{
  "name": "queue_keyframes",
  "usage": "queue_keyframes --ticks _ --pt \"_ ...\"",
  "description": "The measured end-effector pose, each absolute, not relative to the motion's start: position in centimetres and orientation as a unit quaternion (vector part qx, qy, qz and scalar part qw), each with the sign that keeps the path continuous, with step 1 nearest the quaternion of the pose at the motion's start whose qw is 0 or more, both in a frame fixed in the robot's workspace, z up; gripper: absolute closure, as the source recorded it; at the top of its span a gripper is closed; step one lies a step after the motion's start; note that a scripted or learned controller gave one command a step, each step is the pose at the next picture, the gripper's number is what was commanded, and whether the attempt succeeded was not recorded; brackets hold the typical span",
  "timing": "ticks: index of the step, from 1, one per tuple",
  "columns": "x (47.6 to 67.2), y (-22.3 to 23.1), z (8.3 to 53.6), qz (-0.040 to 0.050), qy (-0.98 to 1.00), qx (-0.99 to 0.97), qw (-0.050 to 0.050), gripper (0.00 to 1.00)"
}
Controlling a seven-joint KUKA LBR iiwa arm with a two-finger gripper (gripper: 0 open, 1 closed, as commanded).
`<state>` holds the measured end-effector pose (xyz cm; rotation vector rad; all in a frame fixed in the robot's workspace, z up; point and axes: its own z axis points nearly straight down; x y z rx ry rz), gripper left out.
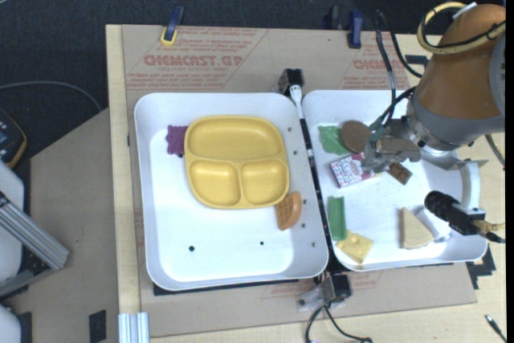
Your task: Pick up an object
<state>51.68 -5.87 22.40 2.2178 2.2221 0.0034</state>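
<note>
Bench (241, 52): tan board w/ red print, slanted in view. Two shallow white bins side by side on it, edges touching at centre: left bin (161, 245), right bin (385, 257). Clamps on far edge: yellow-tipped clamp (170, 28) at left, blue clamp (354, 28) at right. Black clip (290, 79) at bins' far junction, another clip (331, 287) at near junction.

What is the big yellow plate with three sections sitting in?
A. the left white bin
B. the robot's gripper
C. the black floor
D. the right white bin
A: the yellow plate lies flat inside the left white bin, with a purple thing at its left edge and an orange-brown piece at its lower right corner.
</note>
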Motion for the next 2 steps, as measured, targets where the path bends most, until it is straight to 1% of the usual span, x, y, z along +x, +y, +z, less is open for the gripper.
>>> queue_keyframes --ticks 1,2 --pt "50.6 -6.4 23.2 0.0003 0.707 0.707 0.000 1.00" --pt "51.3 -6.4 21.5 -0.0010 0.707 0.707 -0.002 1.00"
